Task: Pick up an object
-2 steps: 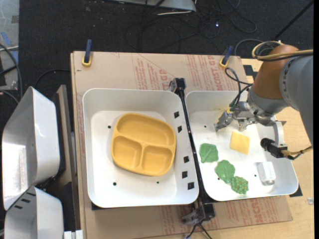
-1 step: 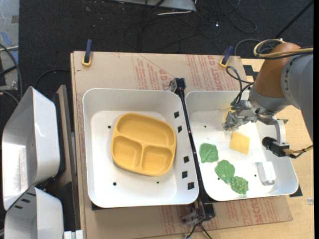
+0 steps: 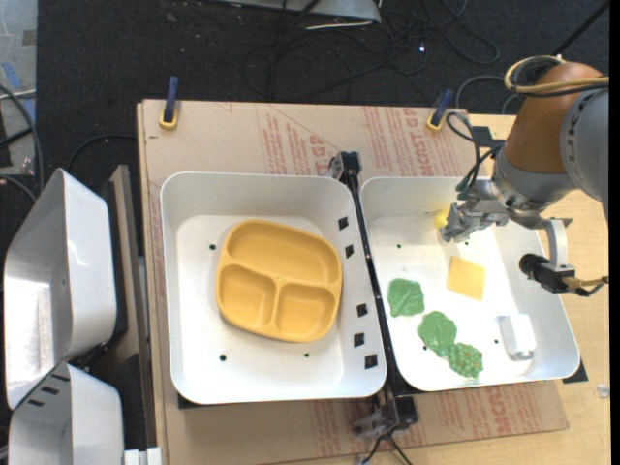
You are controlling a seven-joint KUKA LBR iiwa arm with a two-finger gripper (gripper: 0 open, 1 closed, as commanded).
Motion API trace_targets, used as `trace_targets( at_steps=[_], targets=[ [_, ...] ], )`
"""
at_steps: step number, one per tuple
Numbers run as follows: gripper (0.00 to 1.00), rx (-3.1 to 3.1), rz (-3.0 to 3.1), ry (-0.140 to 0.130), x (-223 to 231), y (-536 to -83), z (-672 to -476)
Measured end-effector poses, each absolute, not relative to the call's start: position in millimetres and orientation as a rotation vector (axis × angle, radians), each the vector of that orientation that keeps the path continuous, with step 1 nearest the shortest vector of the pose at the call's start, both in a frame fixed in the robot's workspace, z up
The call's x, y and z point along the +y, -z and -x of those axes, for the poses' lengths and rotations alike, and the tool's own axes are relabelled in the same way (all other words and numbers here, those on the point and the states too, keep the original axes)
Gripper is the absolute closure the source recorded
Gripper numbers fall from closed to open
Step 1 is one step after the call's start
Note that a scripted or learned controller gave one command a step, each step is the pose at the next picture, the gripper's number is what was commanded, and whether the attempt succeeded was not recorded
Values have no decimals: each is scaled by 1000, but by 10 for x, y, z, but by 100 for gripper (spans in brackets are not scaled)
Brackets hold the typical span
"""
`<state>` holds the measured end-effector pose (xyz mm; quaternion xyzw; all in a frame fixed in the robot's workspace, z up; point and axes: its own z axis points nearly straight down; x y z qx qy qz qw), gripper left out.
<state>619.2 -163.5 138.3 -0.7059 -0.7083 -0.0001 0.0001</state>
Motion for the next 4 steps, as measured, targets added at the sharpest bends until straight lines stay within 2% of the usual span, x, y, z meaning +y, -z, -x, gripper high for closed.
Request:
trace_targets(
  at_steps=[1,2,3,4],
  targets=[
    [100,-2223,2223,0,-1702,-1947,-6155],
    [100,-2224,2218,-1,-1704,-2097,-6167],
    [100,-2226,2209,-3,-1239,-2170,-6017],
    [100,-2225,2207,-6,-720,-2056,-5861]
  ],
)
